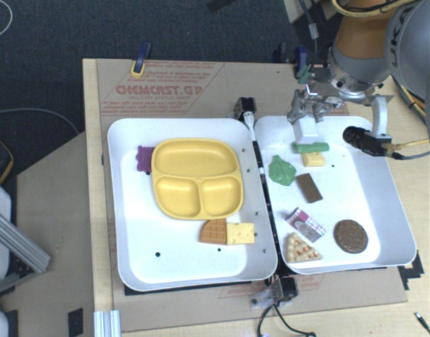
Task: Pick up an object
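My gripper [308, 113] hangs over the far edge of the right bin [383, 188], its two fingers [296, 112] spread apart with nothing between them. Just in front of it lie a green bar [310, 147] and a small yellow block [313, 160], touching each other. A green leafy piece [282, 170] and a brown chocolate bar [308, 187] sit nearer the bin's middle. At the near end are a wrapped candy [305, 224], a pizza slice [301, 248] and a round brown cookie [350, 236].
The left bin [127, 209] holds a yellow divided plate [197, 177], a purple piece [144, 159], a waffle square [214, 232] and a cheese slice [240, 234]. A black clamp [244, 108] sits at the far end of the ridge between the bins. A black cable end [362, 140] hangs over the right bin.
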### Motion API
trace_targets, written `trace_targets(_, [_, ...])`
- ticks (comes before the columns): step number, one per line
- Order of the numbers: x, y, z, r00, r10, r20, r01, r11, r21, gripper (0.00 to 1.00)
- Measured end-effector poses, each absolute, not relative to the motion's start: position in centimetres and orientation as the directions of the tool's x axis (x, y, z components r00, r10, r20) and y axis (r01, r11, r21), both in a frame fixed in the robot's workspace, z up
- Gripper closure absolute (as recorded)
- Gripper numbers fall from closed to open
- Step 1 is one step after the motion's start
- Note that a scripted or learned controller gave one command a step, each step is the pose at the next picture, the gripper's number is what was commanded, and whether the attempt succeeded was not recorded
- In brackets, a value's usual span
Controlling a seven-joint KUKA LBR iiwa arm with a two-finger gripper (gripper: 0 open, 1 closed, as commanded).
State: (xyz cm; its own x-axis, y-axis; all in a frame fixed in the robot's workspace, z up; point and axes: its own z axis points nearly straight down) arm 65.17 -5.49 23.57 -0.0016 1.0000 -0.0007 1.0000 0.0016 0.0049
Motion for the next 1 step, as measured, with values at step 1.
trace_targets(1, [64.73, -4.88, 22.88, -0.001, 1.0, 0.0, 1.0, 0.001, -0.002, 1.0])
